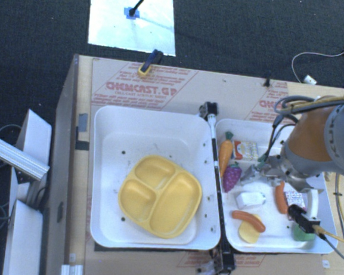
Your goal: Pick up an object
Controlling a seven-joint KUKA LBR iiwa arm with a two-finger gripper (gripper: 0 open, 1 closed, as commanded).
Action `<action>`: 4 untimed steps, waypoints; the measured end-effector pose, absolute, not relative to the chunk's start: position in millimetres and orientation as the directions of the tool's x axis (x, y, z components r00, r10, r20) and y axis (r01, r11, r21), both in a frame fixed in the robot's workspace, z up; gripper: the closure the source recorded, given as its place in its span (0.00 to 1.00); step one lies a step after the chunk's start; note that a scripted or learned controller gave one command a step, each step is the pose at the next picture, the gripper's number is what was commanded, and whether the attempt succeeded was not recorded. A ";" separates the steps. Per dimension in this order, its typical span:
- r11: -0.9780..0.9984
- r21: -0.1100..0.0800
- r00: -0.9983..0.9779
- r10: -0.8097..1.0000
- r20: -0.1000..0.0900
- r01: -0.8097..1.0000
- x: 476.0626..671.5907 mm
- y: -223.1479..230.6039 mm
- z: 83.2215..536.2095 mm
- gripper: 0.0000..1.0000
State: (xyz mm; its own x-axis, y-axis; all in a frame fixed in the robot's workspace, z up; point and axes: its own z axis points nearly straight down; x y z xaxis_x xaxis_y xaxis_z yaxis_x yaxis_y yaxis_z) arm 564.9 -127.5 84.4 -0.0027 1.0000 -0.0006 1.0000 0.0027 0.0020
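Note:
The right bin [324, 246] holds several toy foods. An orange carrot [224, 156] lies along its left wall, with a purple grape bunch [232, 177] just below it. A white and red packet [246, 150] sits at the back. A white block [250, 199], a reddish sausage [248, 219] and a yellow chip [248, 233] lie toward the front. Another orange sausage [281, 197] and a green piece [300, 233] lie further right. My gripper [260, 170] hangs low over the bin's middle, between the packet and the white block, right of the grapes. Nothing shows between its fingers.
The left bin [107, 158] holds a yellow divided plate [161, 196]. A dark divider bar [214, 152] runs between the bins. The arm's orange band [313, 135] and cables cover the right bin's back right part. A black part [297, 214] juts over the bin's front right.

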 end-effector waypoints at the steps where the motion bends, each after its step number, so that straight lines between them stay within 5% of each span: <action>1: 0.005 -0.025 -0.005 1.000 0.000 1.000 635.5 -111.1 82.3 0.00; 2: 0.007 -0.080 -0.007 1.000 -0.003 0.997 653.4 -107.4 80.5 0.00; 3: 0.003 0.002 -0.003 1.000 -0.001 1.000 668.7 -144.3 84.9 0.00; 4: 0.007 0.003 -0.007 1.000 -0.003 1.000 669.6 -144.2 96.0 1.00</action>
